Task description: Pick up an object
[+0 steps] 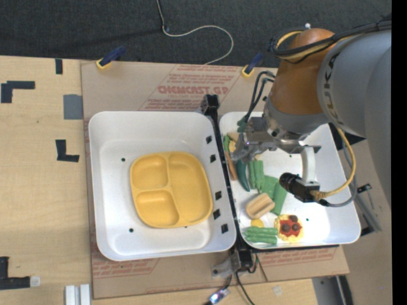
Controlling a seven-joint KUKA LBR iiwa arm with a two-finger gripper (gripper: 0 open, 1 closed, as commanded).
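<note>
The right bin (pixel 340 227) holds several toy foods: green bean pods (pixel 259 175), a tan bread roll (pixel 260 204), a small yellow piece (pixel 256 222), a green pod (pixel 261 235) near the front, a yellow and red piece (pixel 290 227) and an orange stick (pixel 232 169) by the left wall. My gripper (pixel 245 150) hangs low over the left part of this bin, just above the green pods and the orange stick. The wrist body hides its fingers from above.
The left bin (pixel 108 170) holds a yellow divided plate (pixel 170 189). A black divider with clips (pixel 219 170) runs between the bins. The grey and orange arm (pixel 318 75) covers the back of the right bin. A cable (pixel 331 199) loops over the right side.
</note>
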